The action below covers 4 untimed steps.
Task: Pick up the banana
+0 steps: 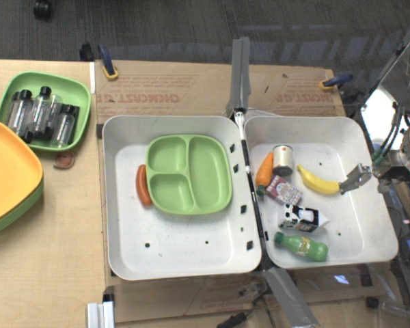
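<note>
Spanning the wooden desk: two shallow white plastic bins, left bin bearing a green three-part plastic tray and, just left of it, an orange sausage-shaped toy. Lying in the right bin, centre right: curved yellow banana, ungrasped. Hovering just right of banana tip: grey gripper; finger state impossible to tell.

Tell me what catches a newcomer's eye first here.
The green divided plate dominates the left bin, with a hot dog beside it. In the right bin, the yellow banana lies just off the gripper, near a carrot and a green bottle.
</note>
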Available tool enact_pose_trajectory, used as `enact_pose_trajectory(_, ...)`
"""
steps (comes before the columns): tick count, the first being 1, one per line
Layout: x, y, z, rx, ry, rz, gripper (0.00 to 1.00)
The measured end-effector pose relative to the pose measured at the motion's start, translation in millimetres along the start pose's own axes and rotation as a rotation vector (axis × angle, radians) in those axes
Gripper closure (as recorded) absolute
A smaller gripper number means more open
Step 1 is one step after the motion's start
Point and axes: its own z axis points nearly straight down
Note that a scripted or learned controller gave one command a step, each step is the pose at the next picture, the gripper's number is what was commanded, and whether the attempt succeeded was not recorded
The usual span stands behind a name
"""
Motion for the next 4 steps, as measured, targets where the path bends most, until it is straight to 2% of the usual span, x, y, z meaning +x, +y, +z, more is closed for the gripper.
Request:
enact_pose_trajectory(1,-27,46,134,-0.002,0.003,0.219,0.00)
enact_pose_trajectory(2,16,57,144,0.001,0.001,0.322,0.00)
enact_pose_trajectory(3,28,79,143,-0.002,-0.001,0.192,0.00)
enact_pose_trajectory(4,-2,125,142,-0.003,-0.002,0.026,0.00)
